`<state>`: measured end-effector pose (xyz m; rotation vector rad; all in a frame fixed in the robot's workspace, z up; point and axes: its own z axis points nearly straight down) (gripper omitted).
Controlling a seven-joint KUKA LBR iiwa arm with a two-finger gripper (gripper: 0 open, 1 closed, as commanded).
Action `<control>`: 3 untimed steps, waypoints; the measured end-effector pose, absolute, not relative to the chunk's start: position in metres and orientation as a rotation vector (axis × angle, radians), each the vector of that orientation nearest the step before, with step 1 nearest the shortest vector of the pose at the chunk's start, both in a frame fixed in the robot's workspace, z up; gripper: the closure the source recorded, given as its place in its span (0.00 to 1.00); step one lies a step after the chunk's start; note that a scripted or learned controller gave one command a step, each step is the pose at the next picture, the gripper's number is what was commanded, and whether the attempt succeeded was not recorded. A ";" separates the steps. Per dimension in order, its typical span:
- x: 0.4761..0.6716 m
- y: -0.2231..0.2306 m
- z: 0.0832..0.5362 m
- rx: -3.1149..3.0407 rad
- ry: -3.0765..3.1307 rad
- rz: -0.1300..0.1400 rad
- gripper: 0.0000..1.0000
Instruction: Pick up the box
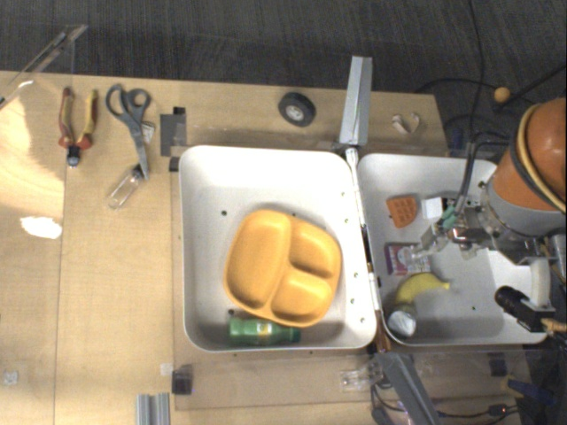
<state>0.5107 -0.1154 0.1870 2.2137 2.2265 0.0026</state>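
In the right bin (496,326), above the banana (421,285) and well apart from it: a small orange box (402,210), flat on the white floor. Up and to the right of the banana, the gripper (449,224), low over the same bin, at the end of the grey arm (532,193) with its orange band. Seen from the banana, box to the upper left and claw to the upper right, near each other but not touching; a small white thing (431,207) between them. Nothing visibly gripped. Whether spread or pressed together: impossible to tell, too much cable and metal in that place.

Just left of the banana, a purple packet (399,257); just below it, a round silvery thing (401,323). Further left of the banana, the left bin (204,237), with a yellow divided plate (283,266) and a green can (263,330) lying at the plate's lower edge. All on a pale wooden bench (89,282). Far to the upper left of the banana, on the bare wood: scissors (133,127), pliers with red handles (76,122), a roll of black tape (297,109). Beyond the bench, dark grey carpet (221,16).

Box nearly square, so long axis hard to name; seemingly running away from the banana, up the picture, and tilted a little.
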 end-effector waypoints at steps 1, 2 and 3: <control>0.579 -0.105 0.089 2.164 2.261 0.014 0.00; 0.529 -0.093 0.090 2.181 2.244 0.015 0.00; 0.532 -0.093 0.101 2.174 2.243 0.021 1.00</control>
